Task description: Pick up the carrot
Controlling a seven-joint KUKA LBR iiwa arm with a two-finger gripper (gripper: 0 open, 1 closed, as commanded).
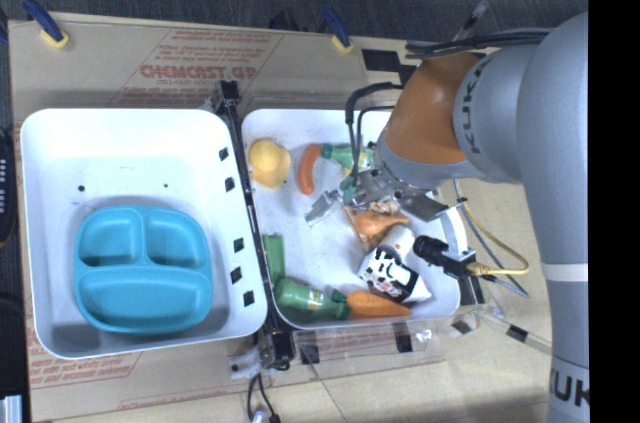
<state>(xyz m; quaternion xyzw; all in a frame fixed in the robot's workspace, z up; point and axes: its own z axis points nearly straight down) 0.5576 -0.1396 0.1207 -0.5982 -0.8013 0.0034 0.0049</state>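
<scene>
Camera view: my gripper [335, 201] sits in the right bin [262, 126], near the yellow lemon-like item [267, 162] (fingers look spread, nothing between them, though blurry). Carrot [378, 305] lies at the bin's front edge, touching the green bottle [311, 299].

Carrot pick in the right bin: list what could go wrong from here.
1. Two carrots: one beside the yellow ball, another at the near wall. The gripper may go for neither cleanly.
2. The near carrot touches the green bottle and the cow-print toy, so a grasp there could catch those.
</scene>
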